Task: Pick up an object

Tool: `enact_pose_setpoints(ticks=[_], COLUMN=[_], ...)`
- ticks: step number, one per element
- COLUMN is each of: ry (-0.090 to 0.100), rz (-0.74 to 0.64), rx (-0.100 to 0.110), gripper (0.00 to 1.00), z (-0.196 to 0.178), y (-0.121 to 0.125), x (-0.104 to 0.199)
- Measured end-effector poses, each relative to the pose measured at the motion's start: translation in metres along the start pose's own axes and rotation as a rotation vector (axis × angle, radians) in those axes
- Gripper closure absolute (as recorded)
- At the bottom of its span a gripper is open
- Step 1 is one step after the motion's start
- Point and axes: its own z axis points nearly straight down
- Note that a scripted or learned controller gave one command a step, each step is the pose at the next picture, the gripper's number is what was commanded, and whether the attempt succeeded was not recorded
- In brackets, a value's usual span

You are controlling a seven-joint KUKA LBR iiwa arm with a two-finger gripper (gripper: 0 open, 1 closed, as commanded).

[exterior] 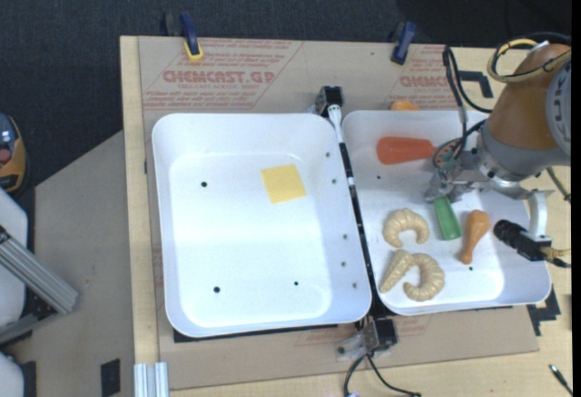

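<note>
My gripper (445, 191) reaches down into the right bin (517, 288), right at the upper end of a green stick-shaped piece (447, 221). A red-orange oblong piece (404, 150) lies just to the gripper's left, toward the far wall. To the right of the green piece an orange drumstick-shaped piece (474, 233) lies on the bin floor. Three beige croissant-like pieces lie nearer the front: one (406, 225) left of the green piece, and two (425, 277) (394, 271) side by side below it. The wrist hides where the gripper meets the green piece.
The left bin (182, 204) holds a flat yellow square (283, 183) near its middle. A raised divider (349, 195) runs between the bins. A small orange thing (404, 104) sits just beyond the right bin's far rim. Blue clamps (191, 34) (403, 39) hold the board's far edge.
</note>
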Motion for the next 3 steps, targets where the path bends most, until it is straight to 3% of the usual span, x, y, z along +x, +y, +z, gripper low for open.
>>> enact_pose_setpoints(ticks=[1,2,3], ry=[0.001,0.001,0.0], rz=[-0.008,-0.01,-0.004], rx=[-0.003,-0.017,-0.007], gripper=[1.0,1.0,1.0], z=[0.011,-0.098,-0.119], y=[0.026,0.086,0.091], x=[0.061,0.121,0.135])
